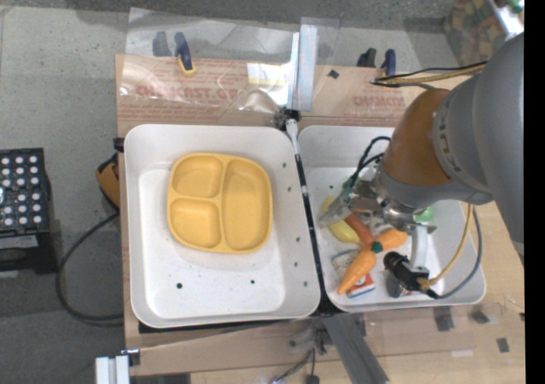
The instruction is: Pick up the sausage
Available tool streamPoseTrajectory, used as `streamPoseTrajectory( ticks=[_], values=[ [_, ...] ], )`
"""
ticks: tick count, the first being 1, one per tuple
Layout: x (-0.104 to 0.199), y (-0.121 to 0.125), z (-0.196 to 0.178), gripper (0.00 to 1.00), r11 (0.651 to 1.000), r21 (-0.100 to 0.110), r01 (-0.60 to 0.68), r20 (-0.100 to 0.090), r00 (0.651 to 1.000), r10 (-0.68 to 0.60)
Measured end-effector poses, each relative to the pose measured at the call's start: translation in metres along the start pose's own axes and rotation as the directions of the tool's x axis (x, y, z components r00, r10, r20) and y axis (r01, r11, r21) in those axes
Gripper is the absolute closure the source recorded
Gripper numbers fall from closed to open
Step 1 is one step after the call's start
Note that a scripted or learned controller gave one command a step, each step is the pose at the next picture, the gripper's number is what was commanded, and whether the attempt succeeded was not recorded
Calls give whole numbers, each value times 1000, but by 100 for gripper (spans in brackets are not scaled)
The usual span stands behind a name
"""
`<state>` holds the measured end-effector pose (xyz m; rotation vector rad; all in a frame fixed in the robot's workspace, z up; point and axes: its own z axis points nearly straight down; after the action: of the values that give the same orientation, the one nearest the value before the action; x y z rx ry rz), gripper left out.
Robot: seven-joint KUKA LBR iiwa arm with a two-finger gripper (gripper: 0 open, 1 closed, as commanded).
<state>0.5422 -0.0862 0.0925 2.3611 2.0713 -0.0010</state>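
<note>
Across the right bin (pixel 334 146) from its right side, the grey arm (pixel 477 127), bulky enough to hide much of that bin's middle. Just beside the right bin's left wall, the left bin (pixel 153 289) with a yellow divided plate (pixel 221 203), well apart from the work and no likely trouble. Low over the right bin's middle, the gripper (pixel 368 202); impossible to tell whether parted or closed, buried as it is under wrist and cables. Toward the right bin's near edge, an orange carrot (pixel 358 267). Directly under the gripper at the right bin's middle, what looks to be the sausage (pixel 361 227), a short reddish piece lying flat, crowded by a yellow piece (pixel 340 232) touching its left side. Main risk, judging from that crowding: closing on the yellow piece or the carrot instead, or pinching two things at once and dropping both. Second risk: nudging the sausage sideways on the smooth floor and coming up with nothing. Also worth watching, the loose cables near the right bin's near corner, liable to snag.
</note>
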Motion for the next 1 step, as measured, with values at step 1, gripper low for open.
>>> streamPoseTrajectory(
  ticks=[1],
  values=[
    [-2,-1,-7,100,1000,6,-2,1,1000,2]
  ],
)
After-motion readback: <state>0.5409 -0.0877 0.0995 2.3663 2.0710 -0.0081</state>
